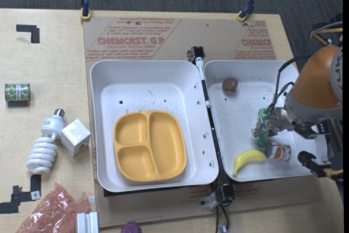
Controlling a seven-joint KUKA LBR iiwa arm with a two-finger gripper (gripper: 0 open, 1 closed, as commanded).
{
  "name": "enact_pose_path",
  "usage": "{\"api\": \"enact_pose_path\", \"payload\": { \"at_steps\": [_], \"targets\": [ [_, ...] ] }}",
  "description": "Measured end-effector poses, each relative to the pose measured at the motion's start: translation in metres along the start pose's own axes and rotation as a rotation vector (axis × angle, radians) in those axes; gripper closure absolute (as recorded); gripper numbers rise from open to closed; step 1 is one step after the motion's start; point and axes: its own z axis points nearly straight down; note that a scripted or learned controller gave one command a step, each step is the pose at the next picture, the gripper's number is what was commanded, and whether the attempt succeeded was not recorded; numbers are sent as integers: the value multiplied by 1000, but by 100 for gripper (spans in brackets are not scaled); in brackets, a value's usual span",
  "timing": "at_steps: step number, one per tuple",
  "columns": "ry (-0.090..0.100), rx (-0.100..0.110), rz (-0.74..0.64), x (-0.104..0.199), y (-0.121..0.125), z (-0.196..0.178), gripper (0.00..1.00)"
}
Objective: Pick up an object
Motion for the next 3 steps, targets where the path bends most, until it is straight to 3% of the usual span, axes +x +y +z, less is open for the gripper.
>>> {"api": "enact_pose_path", "payload": {
  "at_steps": [1, 2, 3],
  "targets": [
    [0, 1, -3, 35, -39, -82, 100],
    [0, 2, -2, 26, -39, -81, 100],
    [0, 0, -4, 64, -38, -90, 100]
  ]
}}
